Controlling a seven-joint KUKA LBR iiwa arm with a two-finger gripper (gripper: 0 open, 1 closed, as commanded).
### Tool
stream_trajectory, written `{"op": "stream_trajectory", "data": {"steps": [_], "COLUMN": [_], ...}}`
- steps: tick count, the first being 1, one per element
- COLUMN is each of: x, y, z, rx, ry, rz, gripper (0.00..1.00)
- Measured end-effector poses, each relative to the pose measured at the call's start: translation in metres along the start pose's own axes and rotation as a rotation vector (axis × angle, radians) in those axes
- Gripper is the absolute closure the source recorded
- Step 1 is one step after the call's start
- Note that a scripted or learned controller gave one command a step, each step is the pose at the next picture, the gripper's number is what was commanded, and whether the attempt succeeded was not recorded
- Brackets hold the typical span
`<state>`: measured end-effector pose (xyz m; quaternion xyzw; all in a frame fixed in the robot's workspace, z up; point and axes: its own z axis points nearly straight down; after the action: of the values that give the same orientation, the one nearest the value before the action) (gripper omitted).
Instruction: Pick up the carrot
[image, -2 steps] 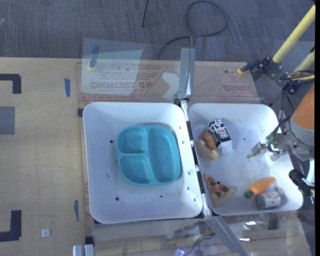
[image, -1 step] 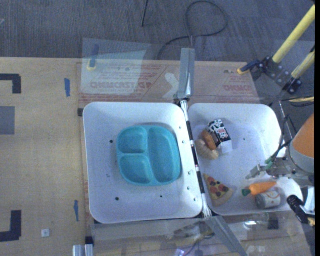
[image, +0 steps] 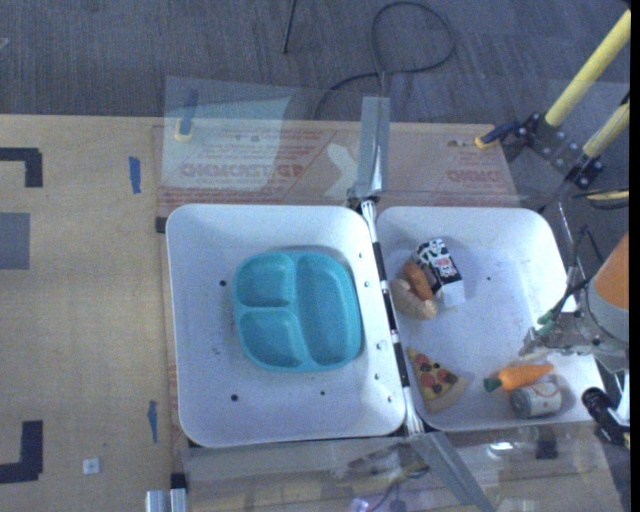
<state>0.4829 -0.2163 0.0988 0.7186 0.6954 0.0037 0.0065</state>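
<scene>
My gripper (image: 550, 340) hangs at the right side of the right-hand shallow white bin (image: 500, 225), low over its floor, with my grey wrist and its orange band entering from the right edge. I cannot tell from this slanted look down how my gripper is set, and I see nothing held in it.

Just below it in the view lies the small orange carrot with a green tip (image: 518, 377), on the bin floor near the front right corner. It is close but apart from me. Its long axis runs roughly left to right, tilted a little, with the green end pointing left toward the bin's middle. So my coming move, as I judge it, is a short shift toward the front of the bin and then down, closing across the carrot's narrow width rather than along its length.

What could spoil it: a small grey-and-white can-like toy (image: 537, 400) sits touching or nearly touching the carrot on its front side.

Further out, a triangular toy pizza slice (image: 437, 378) lies left of the carrot. In the left bin rests a turquoise divided plastic plate (image: 298, 310).
</scene>
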Motion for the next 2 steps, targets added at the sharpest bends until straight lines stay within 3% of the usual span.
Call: {"op": "stream_trajectory", "data": {"steps": [1,2], "x": [0.06,0.086], "y": [0.008,0.002], "z": [-0.106,-0.104], "rx": [0.015,0.015], "ry": [0.002,0.005], "rz": [0.184,-0.115], "gripper": [1.0,1.0]}}
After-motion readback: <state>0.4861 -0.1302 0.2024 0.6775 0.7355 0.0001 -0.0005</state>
